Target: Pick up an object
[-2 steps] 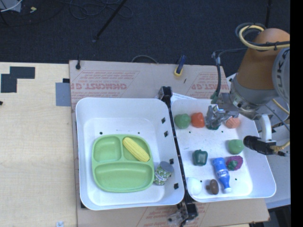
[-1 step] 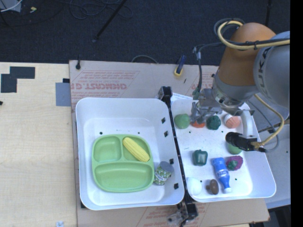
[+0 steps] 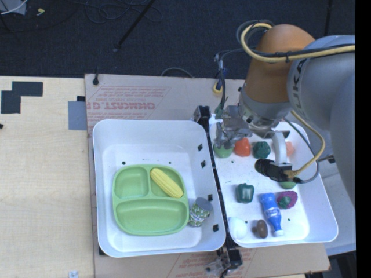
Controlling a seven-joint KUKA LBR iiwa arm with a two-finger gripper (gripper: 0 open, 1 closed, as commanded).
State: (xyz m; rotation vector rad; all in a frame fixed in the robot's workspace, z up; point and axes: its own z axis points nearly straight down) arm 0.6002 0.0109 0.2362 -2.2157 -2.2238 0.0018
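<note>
Jaws (image 3: 227,136) lowered at far edge of right bin (image 3: 324,213), beside divider; opening cannot be told, nothing seen held. Approach step, judged: grasp not yet made. Nearest jaws, just below: green round piece (image 3: 223,150), orange piece (image 3: 242,147), dark green lump (image 3: 261,149), all smooth plastic toys. Next move calls for centring on one piece, then closing. Farther from jaws: green pepper (image 3: 244,193), blue bottle (image 3: 271,212), purple piece (image 3: 286,199). Left bin (image 3: 110,236): glossy green tray (image 3: 145,219), ridged yellow corn (image 3: 167,182).
</note>
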